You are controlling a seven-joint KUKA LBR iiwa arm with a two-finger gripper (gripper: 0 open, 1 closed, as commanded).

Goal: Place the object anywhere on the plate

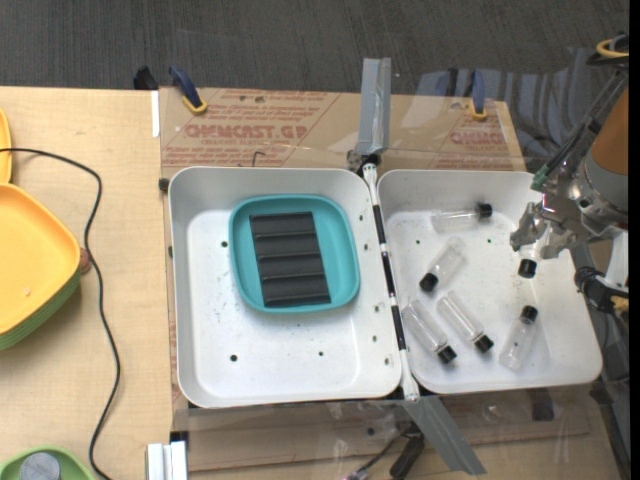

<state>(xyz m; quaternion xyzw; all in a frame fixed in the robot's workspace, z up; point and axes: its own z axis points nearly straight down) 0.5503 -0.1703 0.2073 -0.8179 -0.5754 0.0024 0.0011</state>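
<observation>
A teal square plate [295, 253] with a dark ribbed centre lies in the left white bin [200, 298]. Several clear vials with black caps lie scattered in the right bin [570, 368]: one near the back [462, 215], one in the middle [441, 267], two side by side near the front [428, 331] [463, 321], and one at the front right [518, 340]. My gripper [532, 236] hangs over the right side of the right bin. Just below it a black cap [527, 267] shows; whether that vial is held I cannot tell.
A raised divider [385, 268] separates the two bins. Yellow and green dishes [30, 258] sit on the wooden table at the left, with a black cable [100, 268] running past them. Cardboard [260, 128] lies behind the bins.
</observation>
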